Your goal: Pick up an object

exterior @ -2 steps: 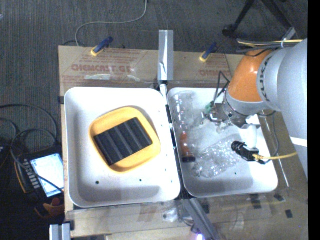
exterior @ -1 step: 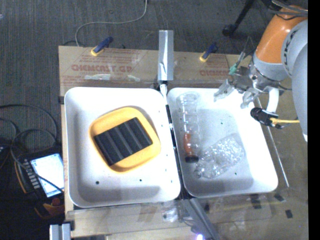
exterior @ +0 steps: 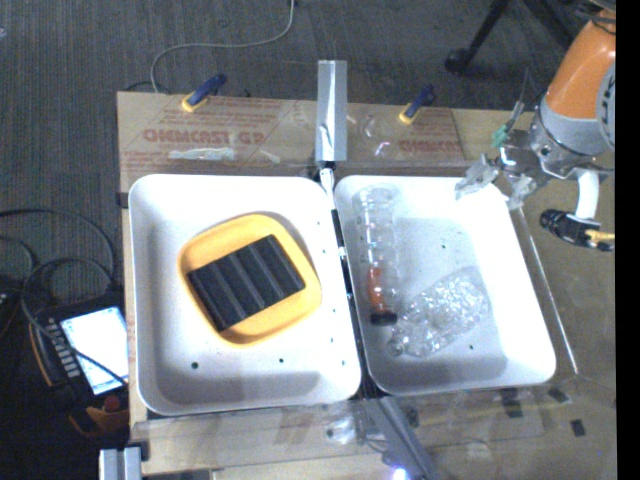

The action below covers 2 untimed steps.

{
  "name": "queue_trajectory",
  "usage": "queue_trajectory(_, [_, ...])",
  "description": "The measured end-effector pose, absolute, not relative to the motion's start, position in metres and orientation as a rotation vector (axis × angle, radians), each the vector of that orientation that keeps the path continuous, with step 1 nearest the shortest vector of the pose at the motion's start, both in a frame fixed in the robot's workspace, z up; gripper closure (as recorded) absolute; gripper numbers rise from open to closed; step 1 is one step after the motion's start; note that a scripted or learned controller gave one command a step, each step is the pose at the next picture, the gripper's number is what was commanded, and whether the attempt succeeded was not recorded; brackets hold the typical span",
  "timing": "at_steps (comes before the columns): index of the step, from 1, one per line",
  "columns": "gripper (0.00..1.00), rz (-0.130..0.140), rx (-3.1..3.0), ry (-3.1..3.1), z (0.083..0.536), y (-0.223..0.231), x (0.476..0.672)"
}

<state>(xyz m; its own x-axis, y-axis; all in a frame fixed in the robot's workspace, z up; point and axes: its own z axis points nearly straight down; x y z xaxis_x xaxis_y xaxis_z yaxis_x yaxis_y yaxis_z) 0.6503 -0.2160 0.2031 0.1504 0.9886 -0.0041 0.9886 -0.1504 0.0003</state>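
Orange band: it wraps the grey robot arm (exterior: 585, 78) at the top right, just above the wrist.
Claw: the robot's claw (exterior: 497, 180) hangs over the far right corner of the right white bin (exterior: 520, 363). Its thin metal tips look spread apart with nothing between them, though they are small and hard to see.
Things to grab: a clear crinkly plastic bottle (exterior: 442, 313) and a tall clear plastic tube with an orange bit near its bottom (exterior: 376, 253).
Which way: the bottle lies toward the front of the bin from the claw and a little left. The tube lies farther left, by the bin's left wall.
Long side: the tube runs from back to front. The bottle lies on a slant.
Nearer one: I think the bottle is closer to the claw, so it may be the easier pick.
Left white bin (exterior: 160, 368): well to the left of the claw. It holds a yellow tray with a black ridged pad on top (exterior: 250, 276).
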Motion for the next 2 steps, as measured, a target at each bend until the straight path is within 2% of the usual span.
queue_trajectory(1, [0.00, -0.002, 1.989, 2.430, 0.244, -0.171, 0.641])
queue_trajectory(2, [0.00, -0.001, 1.984, 2.438, 0.143, -0.160, 0.592])
